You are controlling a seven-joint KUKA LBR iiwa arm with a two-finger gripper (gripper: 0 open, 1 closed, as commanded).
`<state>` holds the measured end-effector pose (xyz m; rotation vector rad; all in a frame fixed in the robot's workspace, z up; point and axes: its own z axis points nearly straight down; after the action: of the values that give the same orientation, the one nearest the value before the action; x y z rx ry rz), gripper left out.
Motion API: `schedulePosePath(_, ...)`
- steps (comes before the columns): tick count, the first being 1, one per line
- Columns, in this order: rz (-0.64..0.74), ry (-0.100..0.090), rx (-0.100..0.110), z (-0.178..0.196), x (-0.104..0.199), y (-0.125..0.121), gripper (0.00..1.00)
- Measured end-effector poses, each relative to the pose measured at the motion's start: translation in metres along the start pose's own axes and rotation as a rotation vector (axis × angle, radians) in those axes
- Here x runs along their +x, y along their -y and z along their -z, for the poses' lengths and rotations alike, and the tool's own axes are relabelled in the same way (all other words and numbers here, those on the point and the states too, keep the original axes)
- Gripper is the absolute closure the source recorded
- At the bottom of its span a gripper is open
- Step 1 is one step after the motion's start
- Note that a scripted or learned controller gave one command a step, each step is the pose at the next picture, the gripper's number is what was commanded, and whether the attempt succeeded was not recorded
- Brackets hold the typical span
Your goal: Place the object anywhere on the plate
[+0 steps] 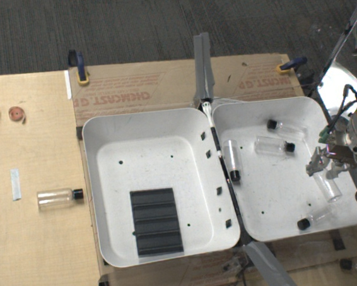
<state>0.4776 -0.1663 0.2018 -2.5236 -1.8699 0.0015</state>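
A clear vial [60, 197] with a black cap is lying on the table [37, 249], left of the bins. The dark ridged plate [156, 222] is sitting in the left bin [100, 179]. More capped vials [231, 159] are lying scattered in the right bin [263, 225]. At that bin's right edge the gripper [326, 169] is hovering over a clear vial [330, 188]; whether it is open, closed or grasping the vial cannot be told

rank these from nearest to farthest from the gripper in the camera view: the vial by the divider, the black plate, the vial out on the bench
From the gripper:
1. vial by the divider, right bin's left edge
2. black plate, left bin
3. vial on the bench, far left, outside the bins
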Motion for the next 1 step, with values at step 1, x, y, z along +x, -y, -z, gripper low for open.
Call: schedulePosePath(1,0.0,0.0,0.0,0.0001,-0.0001,0.0,0.0)
